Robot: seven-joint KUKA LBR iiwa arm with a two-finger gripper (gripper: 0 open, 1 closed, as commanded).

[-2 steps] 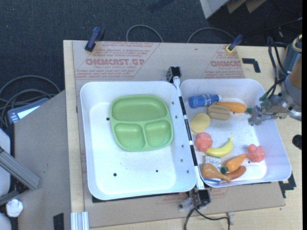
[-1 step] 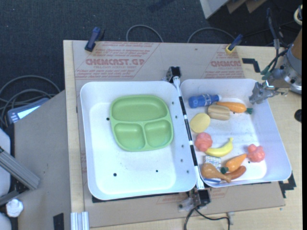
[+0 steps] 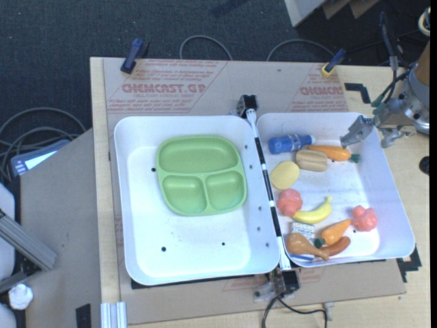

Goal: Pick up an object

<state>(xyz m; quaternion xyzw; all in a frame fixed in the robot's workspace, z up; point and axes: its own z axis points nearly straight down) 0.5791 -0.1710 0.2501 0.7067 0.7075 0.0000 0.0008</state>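
The jaws [image 3: 372, 130] stand apart and hold nothing, poised over the far right corner of the right bin [image 3: 392, 183] as the grey arm [image 3: 413, 101] reaches in from the right. Just beside them, along the bin's far side, lie a blue bottle [image 3: 289, 143], an orange carrot [image 3: 330, 153] and a tan bread roll [image 3: 312, 160], the roll touching the carrot. Nearer the middle sit a yellow lemon [image 3: 285, 175], a red tomato [image 3: 289, 201] and a yellow banana [image 3: 313, 213]. At the bin's near edge rest a pink toy [image 3: 364, 217], a second small carrot [image 3: 334, 231] and a brown drumstick [image 3: 304, 245]. The left bin [image 3: 136, 238] carries a green divided plate [image 3: 201, 174]. Both bins sit on a cardboard-covered tabletop [image 3: 171, 87].
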